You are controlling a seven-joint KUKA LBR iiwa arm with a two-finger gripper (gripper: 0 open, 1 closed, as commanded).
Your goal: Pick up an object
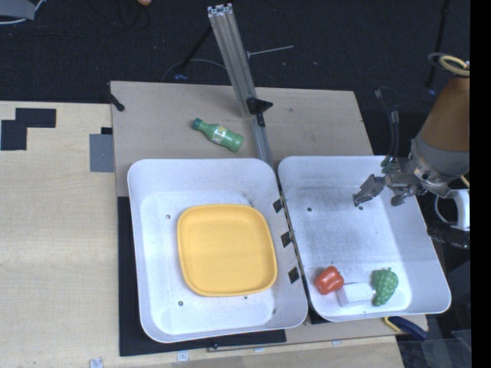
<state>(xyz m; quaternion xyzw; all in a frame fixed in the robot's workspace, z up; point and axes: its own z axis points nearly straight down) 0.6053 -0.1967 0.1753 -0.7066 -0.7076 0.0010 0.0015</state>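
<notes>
Camera view, starting at the near edge. Along the front wall of the right bin (430,271): a red pepper-like toy (329,280), a small white block (354,294) just beside it, and a green bumpy toy (384,285) touching or almost touching the block's other end. All three clustered in the near corner, in a rough row running left to right across the picture. No single target named by the task, so any of these three likely to serve; the red one sits at the open end of the row, probably the easiest to reach.

Next bin over, to the left (146,205): a yellow square plate (227,249) lying flat in the middle.

Farther back in the right bin: end effector (381,191) hanging above the bare far half of the floor, reaching in from the right. Fingers spread apart, released, nothing between them and nothing touched. Cluster lies toward the near edge from it, well apart, the green toy roughly straight toward the viewer and the red one a little to picture-left. Coming move therefore judged as a travel toward the near wall, then a descent.

Beyond both bins, on the worktop (322,121): a green bottle (219,134) on its side, long axis slanting across the picture, out of the bins.
</notes>
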